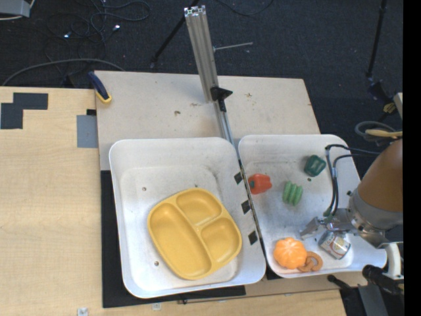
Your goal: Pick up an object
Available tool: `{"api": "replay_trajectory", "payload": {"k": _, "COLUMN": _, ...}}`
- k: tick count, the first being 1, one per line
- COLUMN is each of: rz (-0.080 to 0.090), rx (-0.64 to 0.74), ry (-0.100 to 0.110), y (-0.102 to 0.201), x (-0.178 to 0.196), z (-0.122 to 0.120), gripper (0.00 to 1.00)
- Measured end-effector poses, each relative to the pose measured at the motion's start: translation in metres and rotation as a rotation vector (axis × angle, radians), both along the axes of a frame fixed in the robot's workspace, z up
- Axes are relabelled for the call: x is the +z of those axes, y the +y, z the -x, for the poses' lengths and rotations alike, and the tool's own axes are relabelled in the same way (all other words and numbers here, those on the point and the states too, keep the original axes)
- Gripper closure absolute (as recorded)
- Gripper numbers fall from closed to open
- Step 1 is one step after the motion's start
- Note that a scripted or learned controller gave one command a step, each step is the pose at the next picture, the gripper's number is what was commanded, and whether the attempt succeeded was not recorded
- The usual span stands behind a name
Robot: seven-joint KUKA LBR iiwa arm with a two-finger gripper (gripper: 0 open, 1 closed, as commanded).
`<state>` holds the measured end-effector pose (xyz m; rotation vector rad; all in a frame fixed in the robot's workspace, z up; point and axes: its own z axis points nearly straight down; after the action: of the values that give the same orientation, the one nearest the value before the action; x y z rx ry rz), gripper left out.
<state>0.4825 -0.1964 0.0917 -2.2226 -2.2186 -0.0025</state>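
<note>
An orange toy fruit (289,252), round, bright and faintly ribbed, lies in the near corner of the right bin (276,151), close to the front rim, with a small tan ring (312,263) touching its right side; the robot's hand (331,234) hangs low over the same bin just to the right of the fruit, its metal parts spread above the bin floor, and whether the hand is wide or narrow cannot be told from this angle; nothing is visibly held in it; a shiny silver object (336,245) sits directly under or against the hand; farther back in that bin lie a red piece (260,184) at the left wall, a light green block (292,193) near the middle and a darker green piece (314,165) toward the back; the left bin (131,170) holds a yellow divided plate (193,232) with three compartments; both bins rest side by side on the desk (158,104); the arm (383,186), with its orange band, enters from the right.
</note>
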Motion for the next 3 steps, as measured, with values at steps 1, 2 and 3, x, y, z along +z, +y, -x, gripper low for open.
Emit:
{"api": "replay_trajectory", "payload": {"k": 1, "rz": -0.001, "rx": -0.001, "ry": 0.000, "y": -0.001, "x": 0.000, "z": -0.001, "gripper": 0.00}}
{"api": "replay_trajectory", "payload": {"k": 2, "rz": 0.000, "rx": -0.003, "ry": -0.005, "y": -0.002, "x": 0.011, "z": -0.003, "gripper": 1.00}}
{"api": "replay_trajectory", "payload": {"k": 3, "rz": 0.003, "rx": 0.004, "ry": -0.002, "y": 0.002, "x": 0.057, "z": -0.011, "gripper": 1.00}}
